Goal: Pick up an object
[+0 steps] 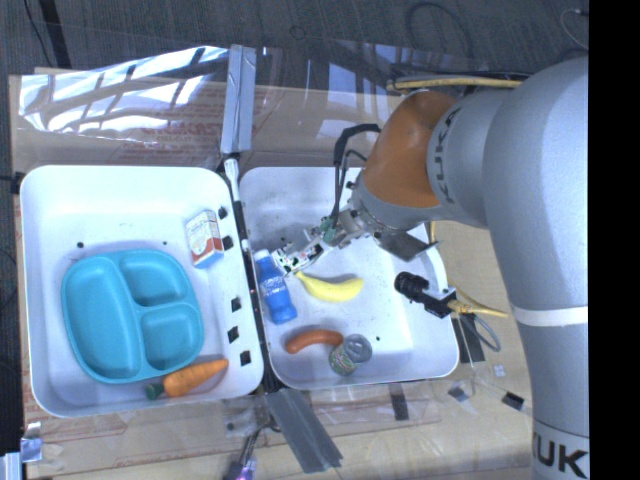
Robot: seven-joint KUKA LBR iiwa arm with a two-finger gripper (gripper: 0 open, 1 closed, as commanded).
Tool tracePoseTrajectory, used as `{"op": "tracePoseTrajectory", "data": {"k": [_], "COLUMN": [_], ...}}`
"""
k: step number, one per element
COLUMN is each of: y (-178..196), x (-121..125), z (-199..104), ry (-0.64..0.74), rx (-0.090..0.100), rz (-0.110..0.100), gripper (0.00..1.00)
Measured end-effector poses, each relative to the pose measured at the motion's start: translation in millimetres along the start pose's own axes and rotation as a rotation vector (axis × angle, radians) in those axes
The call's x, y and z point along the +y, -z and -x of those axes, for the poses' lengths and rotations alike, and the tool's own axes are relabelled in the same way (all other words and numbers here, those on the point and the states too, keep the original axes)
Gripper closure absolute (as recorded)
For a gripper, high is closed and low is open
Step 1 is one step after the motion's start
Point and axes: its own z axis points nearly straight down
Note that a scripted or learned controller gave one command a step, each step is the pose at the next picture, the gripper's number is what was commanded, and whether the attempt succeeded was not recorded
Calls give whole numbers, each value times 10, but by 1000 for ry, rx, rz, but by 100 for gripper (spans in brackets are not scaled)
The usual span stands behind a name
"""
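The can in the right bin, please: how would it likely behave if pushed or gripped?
The can lies tilted near the bin's front wall, so it may roll. Its round, shiny surface could slip between fingers. It touches the sausage, which may shift too.

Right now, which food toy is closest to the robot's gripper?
The banana. It lies just below the gripper in the right bin. The sausage lies farther down, and the carrot is in the left bin.

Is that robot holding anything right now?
Nothing seems held: the gripper hovers just above the yellow banana in the right white bin.
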Motion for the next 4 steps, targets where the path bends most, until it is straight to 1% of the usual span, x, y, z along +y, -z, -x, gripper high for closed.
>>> {"op": "tracePoseTrajectory", "data": {"k": [1, 2, 3, 4], "y": [-188, -15, -23, -187], "x": [212, 260, 256, 385], "z": [-35, 24, 19, 38], "ry": [-323, -319, -319, -179], "rx": [22, 7, 8, 20], "rz": [-29, -9, -11, -21], "gripper": [0, 100, 0, 0]}}
